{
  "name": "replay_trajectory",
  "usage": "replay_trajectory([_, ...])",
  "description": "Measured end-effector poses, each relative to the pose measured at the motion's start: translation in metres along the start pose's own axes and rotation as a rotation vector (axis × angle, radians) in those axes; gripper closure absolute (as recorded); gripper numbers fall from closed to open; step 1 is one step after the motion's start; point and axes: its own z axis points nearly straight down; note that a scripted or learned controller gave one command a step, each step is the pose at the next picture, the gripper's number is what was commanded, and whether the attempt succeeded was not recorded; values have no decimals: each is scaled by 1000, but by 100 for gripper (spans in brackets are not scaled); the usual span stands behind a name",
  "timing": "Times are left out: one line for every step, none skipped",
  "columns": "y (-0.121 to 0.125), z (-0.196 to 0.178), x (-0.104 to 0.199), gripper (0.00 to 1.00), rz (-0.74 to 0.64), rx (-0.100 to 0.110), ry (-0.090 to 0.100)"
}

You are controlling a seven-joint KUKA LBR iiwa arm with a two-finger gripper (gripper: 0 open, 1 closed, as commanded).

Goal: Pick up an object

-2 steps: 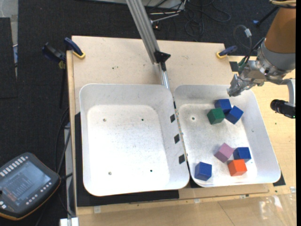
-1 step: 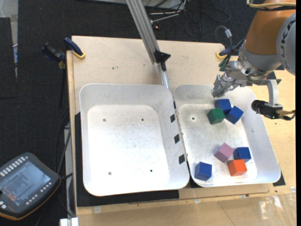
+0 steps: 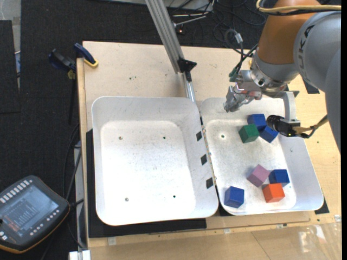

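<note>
Beside glossy cubes [image 3: 259, 127]: metal end effector [image 3: 234, 103].

A pale wooden bench top [image 3: 141, 69] stands on a dark floor [image 3: 43, 134]. A slanted aluminium pole [image 3: 162, 23] crosses the bench from the top. Black cables [image 3: 217, 20] lie on the floor behind it. A blue and yellow clamp [image 3: 81, 56] grips the left corner. A grey control pendant [image 3: 30, 213] rests at the lower left.
</note>
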Motion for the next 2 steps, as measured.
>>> replay_trajectory([14,-11,54,100,0,-5,0])
replay_trajectory([27,-14,115,100,-1,-4,1])
